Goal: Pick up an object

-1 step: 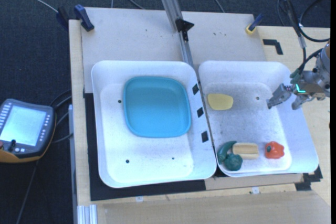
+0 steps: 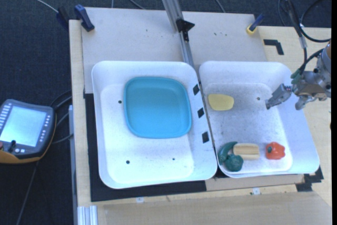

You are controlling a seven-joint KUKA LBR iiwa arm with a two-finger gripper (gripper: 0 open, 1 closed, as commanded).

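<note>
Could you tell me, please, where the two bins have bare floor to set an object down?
Right white bin: its speckled middle is bare, between the yellow oval piece above and the near-edge row below. That row is crowded: green toy pepper, tan block, red toy pepper. Left white bin: only margins around the square blue plate, widest toward the front.

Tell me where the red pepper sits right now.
The red pepper lies in the right bin, near its front right corner, just right of the tan block and the green vegetable.
</note>
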